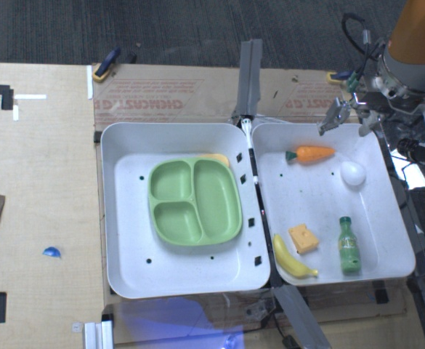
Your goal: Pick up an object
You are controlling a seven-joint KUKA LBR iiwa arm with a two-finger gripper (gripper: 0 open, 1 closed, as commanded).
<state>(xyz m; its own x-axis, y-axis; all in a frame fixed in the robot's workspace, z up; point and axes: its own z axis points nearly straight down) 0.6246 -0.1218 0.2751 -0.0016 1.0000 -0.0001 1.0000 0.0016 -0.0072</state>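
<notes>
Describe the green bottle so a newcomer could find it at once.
Look in the right-hand white bin, the one without the green plate. Go to its near right corner: the green bottle lies there, right of the banana and cheese wedge. It is the bin's only green item.

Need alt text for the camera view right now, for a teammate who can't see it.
The claw hangs open above the right bin's far edge, holding nothing. That bin holds a carrot, a white egg, a cheese cube, a banana and a green bottle. The left bin holds a green divided plate.
</notes>
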